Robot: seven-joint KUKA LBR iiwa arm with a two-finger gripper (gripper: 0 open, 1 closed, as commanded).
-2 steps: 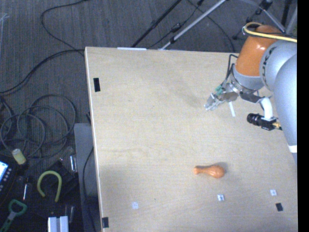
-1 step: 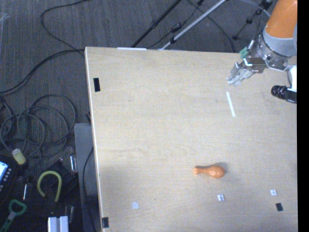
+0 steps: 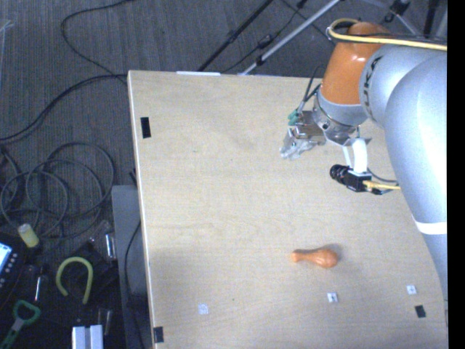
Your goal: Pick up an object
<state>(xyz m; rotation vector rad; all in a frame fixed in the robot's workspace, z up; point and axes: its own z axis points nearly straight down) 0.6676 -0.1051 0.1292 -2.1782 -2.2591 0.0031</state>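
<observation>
A small orange object shaped like a pear or gourd (image 3: 317, 257) lies on its side on the bare wooden bench top (image 3: 218, 195), toward the near right. My gripper (image 3: 293, 147) hangs well behind it, over the far right part of the bench, at the end of the grey arm with its orange band (image 3: 347, 71). The gripper is small and pale in this view, and nothing shows between its tips. It is far from the orange object.
Black tape marks (image 3: 146, 127) and small white tags (image 3: 332, 297) dot the bench. Cables, a yellow-green hook (image 3: 75, 275) and tools lie on the dark floor to the left. Tripod legs stand behind the bench.
</observation>
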